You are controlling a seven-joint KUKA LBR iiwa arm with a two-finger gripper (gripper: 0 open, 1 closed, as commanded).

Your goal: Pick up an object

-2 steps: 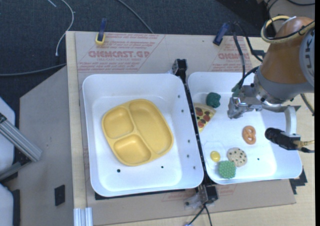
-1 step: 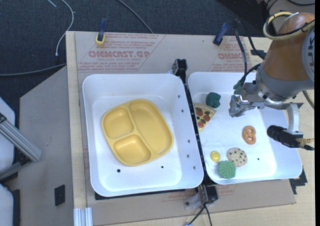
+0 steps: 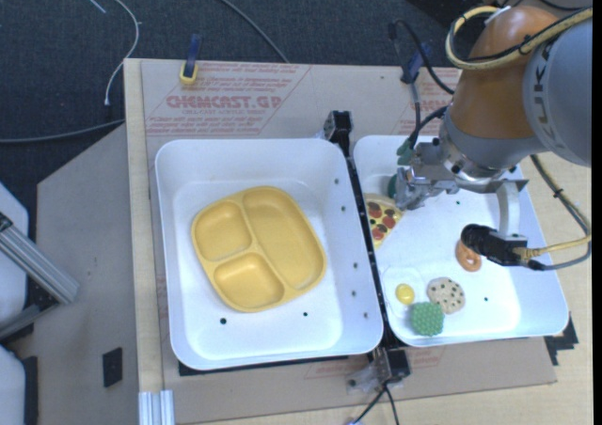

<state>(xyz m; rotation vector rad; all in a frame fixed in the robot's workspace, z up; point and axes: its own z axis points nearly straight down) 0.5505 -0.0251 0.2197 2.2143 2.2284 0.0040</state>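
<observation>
Camera view, fixed above the bench (image 3: 94,226), slanted down on both bins.

Left bin (image 3: 179,169): holds a yellow divided tray (image 3: 259,246), three compartments, lying flat, slightly turned.

Right bin (image 3: 546,306): several small toy foods. Pizza slice (image 3: 381,218) against the bin's left wall, red dots on yellow. Pretzel-like orange piece (image 3: 467,257) toward the right, partly under a black cable fitting. Along the near edge: small yellow piece (image 3: 404,294), round cookie (image 3: 446,294) with dark specks, green knobbly ball (image 3: 426,319) just beside the cookie.

Arm (image 3: 508,85) reaches in from the right, orange band above the wrist. Gripper (image 3: 406,190) hangs low over the far-left part of the right bin, just above and beside the pizza slice. Whether it stands open or closed cannot be told; the wrist body hides it. Nothing visibly held.

Likely target, as a judgement: the pizza slice, nearest to the gripper. It looks thin and flat, lying close to the wall.

Risks: a flat piece offers little to close on, so the fingers may slide over it; the wall nearby could block one finger or catch it on descent; a nudge could push the slice tighter into the corner.
</observation>
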